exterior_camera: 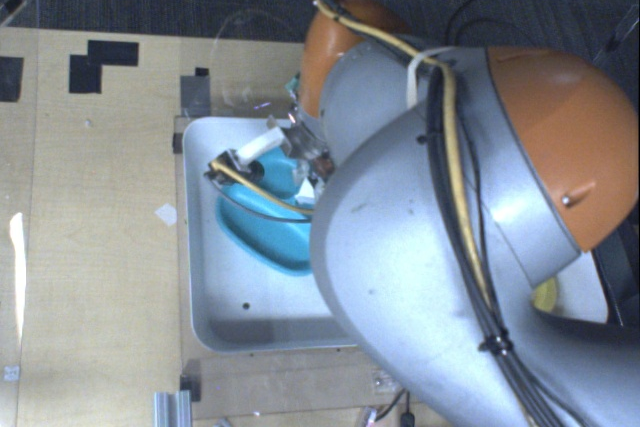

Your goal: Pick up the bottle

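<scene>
A large grey robot arm with orange bands (450, 245) fills the right half of the overhead view, reaching in from three o'clock and bending toward the centre. Below it sits a shallow white plastic bin (215, 315) on a pale wooden bench (90, 245); the arm covers the bin's right side.

Inside the bin lies a bright blue, rounded plastic object, most likely the bottle (268, 233) named in the task. Its shape is partly hidden, so this is a judgement. The visible part is a long curved body whose long axis runs from about ten o'clock to four o'clock, from the bin's upper left toward the arm. Its lower end disappears under the grey arm casing.

The gripper (300, 160), a small cluster of metal parts at the arm's tip, hangs over the upper end of the blue body, in the upper middle of the bin. A short white cylinder (255, 148) juts from the gripper toward nine o'clock, and a thin yellowish cable (235, 175) loops below it. Whether the gripper is spread or closed cannot be told; metal fittings and the cable clutter that spot. Nothing is clearly seen clamped there.

The key relation: the bottle lies just below and toward seven o'clock of the gripper, very close, possibly touching. Judging from this, a grasp would probably best close across the bottle's narrow width, at right angles to its long axis.

A small yellow object (545, 295) peeks out under the arm at four o'clock.
</scene>
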`<state>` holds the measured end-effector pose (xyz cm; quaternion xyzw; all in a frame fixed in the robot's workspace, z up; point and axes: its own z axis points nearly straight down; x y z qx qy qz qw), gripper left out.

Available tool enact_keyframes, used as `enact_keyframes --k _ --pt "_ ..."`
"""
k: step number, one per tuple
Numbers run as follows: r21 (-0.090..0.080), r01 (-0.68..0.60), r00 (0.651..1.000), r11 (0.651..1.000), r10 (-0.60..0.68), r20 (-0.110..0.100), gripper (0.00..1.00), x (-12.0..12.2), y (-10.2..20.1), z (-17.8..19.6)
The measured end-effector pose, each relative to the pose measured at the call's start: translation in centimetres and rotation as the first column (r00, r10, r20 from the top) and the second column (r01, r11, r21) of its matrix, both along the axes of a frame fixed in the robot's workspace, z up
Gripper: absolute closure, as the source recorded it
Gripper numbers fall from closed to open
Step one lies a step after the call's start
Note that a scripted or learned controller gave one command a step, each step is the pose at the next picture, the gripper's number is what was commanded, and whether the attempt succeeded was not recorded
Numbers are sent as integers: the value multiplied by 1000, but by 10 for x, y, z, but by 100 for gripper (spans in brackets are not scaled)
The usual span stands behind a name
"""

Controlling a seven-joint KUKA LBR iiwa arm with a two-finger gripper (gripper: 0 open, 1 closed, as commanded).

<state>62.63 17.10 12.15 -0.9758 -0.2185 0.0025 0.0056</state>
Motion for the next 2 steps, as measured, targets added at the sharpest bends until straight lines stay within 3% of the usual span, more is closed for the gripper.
enact_keyframes --k 1,2 --pt "0 0 1000 1000 0 0 0 0 0 0" --pt "-8 196 981 981 -196 9 0 29 21 -5"
